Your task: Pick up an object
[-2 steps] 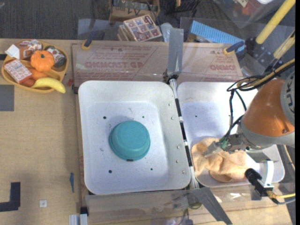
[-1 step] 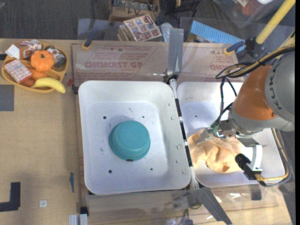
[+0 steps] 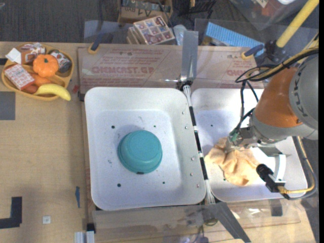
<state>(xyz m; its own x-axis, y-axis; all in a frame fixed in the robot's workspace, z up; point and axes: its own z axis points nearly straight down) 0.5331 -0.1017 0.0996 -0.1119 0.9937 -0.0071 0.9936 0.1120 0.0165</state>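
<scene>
A teal bowl (image 3: 140, 151) lies upside down in the middle of the left bin (image 3: 101, 110). A crumpled tan cloth (image 3: 234, 164) lies in the right bin (image 3: 212, 110), toward its front. My gripper (image 3: 236, 139) is down at the cloth's upper edge, touching it. The wrist and the orange band (image 3: 276, 105) rise above it to the right, covering much of the right bin. The fingertips are buried against the cloth.
A yellow dish (image 3: 30, 92) with a toy pumpkin, a banana and small boxes sits on the bench at far left. A metal divider (image 3: 195, 135) separates the two bins. Cardboard runs behind both bins. Cables hang by the arm.
</scene>
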